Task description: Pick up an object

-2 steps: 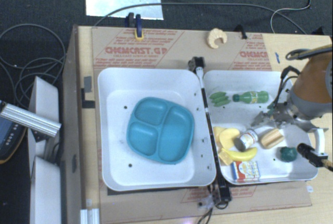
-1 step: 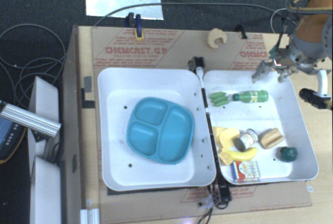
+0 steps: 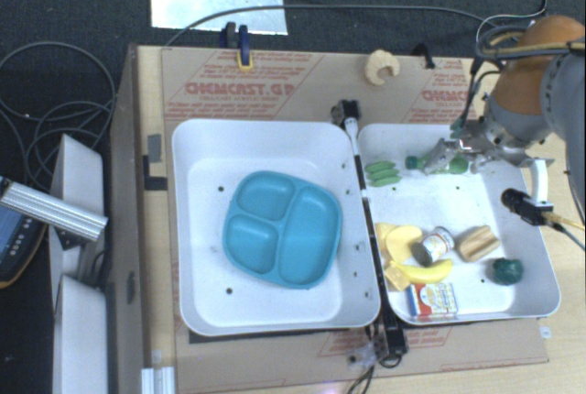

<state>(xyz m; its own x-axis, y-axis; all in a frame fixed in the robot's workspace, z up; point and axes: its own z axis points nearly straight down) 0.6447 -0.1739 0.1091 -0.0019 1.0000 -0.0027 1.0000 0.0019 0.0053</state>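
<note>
while the gripper (image 3: 449, 154) hangs low at the right bin's (image 3: 540, 296) far edge, its fingers look shut on a green obj (image 3: 455, 164); another green piece (image 3: 381, 170) lies just left, long axis across the bin.

A divided plate (image 3: 281, 229) lay alone in the left bin (image 3: 197, 154). In the right bin (image 3: 540, 291), a banana (image 3: 426, 272) sat at seven o'clock, a pea pod (image 3: 381, 170) at eleven.
</note>
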